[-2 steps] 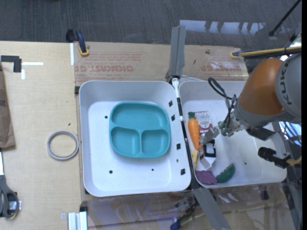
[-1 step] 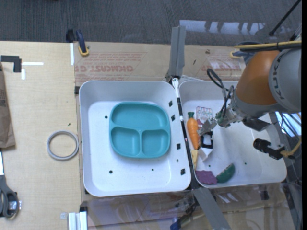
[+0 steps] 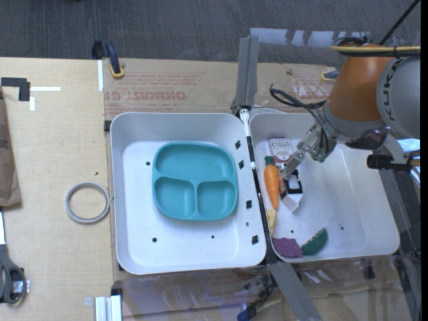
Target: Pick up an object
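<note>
Gripper [image 3: 289, 172] crowds carrot [image 3: 271, 185], perhaps touching, near bin wall [image 3: 258, 199].

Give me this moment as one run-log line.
arm: over right bin | gripper: low beside carrot | grasp: unconfirmed | left bin: teal divided plate

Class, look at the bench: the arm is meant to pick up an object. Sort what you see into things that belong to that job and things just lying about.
Belongs to the job:
gripper
carrot
purple item
green item
right bin

Just lying about:
teal divided plate in the left bin
tape ring
scissors
</note>
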Motion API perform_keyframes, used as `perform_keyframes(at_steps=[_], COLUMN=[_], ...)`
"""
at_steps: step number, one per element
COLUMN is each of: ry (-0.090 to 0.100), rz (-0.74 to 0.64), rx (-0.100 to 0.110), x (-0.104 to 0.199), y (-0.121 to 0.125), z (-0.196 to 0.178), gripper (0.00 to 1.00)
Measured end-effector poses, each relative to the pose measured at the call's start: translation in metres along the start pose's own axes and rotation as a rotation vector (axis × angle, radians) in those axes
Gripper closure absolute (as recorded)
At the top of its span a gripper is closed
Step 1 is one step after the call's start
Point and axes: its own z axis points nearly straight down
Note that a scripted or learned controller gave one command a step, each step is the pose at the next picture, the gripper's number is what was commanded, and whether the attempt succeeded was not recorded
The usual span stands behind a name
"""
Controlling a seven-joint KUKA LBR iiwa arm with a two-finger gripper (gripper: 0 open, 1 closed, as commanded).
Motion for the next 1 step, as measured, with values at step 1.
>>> perform_keyframes(at_steps=[1], ry=[-0.012], rz=[0.139], rx=[-0.003], x=[0.0372], y=[-0.0083], z=[-0.0014], gripper=[0.0])
